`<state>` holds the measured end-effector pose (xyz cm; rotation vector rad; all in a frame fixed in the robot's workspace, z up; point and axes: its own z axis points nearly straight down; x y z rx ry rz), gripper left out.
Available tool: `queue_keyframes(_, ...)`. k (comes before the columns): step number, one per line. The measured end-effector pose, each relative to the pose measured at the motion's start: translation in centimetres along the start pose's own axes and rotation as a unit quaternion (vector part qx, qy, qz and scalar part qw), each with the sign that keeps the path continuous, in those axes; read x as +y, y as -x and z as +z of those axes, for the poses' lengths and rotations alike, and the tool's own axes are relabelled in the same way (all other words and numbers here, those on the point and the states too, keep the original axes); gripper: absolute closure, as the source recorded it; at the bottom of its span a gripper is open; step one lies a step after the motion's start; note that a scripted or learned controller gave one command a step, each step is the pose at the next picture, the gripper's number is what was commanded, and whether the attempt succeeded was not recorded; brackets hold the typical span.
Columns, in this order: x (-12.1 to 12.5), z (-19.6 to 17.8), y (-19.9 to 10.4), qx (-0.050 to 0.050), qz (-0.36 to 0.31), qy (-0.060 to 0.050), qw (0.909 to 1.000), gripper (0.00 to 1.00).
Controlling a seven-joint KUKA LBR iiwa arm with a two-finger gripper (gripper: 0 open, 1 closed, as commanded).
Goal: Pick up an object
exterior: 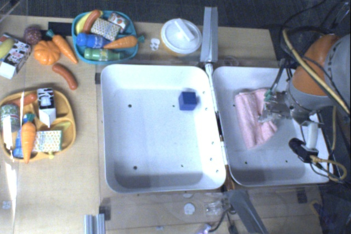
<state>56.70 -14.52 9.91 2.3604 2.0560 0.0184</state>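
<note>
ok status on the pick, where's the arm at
End effector down in right bin, at the pink cloth. No grasp visible. Blue block alone in left bin. Nothing blocking.

Both white bins are showing a smooth, faintly glossy plastic finish — the left bin (153, 134) is carrying a blue block (188, 100) that is looking like matt foam or plastic. Right of that block, in the right bin (274, 164), a pink cloth (252, 117) is lying soft, matt and creased. The gripper (272, 109) touching the cloth's right edge is looking like dull grey metal — the bench (82, 172) around the bins is showing pale wood grain.
</note>
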Motion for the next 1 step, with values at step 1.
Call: queue_keyframes(1,1.41,-10.18,-5.35,0.0,-0.103,-0.008,0.9947,1.0)
